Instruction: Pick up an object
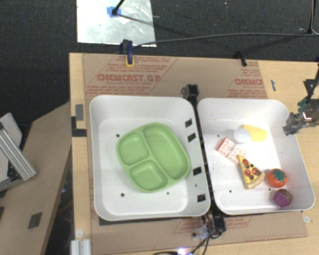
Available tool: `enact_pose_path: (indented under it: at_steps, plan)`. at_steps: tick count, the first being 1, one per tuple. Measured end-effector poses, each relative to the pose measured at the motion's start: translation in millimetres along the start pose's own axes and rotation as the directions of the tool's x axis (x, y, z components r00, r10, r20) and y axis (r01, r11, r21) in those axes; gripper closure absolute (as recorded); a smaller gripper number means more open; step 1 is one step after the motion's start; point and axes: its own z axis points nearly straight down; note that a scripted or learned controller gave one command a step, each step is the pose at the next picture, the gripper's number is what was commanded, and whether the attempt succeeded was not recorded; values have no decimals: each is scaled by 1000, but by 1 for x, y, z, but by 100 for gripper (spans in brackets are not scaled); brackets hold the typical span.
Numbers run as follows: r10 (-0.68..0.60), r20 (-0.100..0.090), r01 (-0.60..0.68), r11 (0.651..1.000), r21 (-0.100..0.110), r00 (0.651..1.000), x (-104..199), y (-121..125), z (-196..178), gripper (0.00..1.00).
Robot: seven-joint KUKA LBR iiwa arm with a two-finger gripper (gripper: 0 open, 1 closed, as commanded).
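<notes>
The right bin holds several toy foods: a white egg touching a yellow piece, a red-and-white packet, a pizza slice, an orange tomato and a purple piece. My gripper hangs at the bin's right rim, up and to the right of the yellow piece, with nothing seen in it. Its fingers are too small and dark to read.
The left bin holds a green divided plate. A black divider strip runs between the bins. Cardboard lies under both. A blue-and-yellow clamp sits at the bench's back edge.
</notes>
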Motion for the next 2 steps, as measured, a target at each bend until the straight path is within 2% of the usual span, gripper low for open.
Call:
enact_pose_path:
  at_steps: [1,2]
  plan:
    - [-5,-3,5,1000,4,1000,54,14,0,100]
    - [-5,-5,5,1000,6,1000,111,11,-1,100]
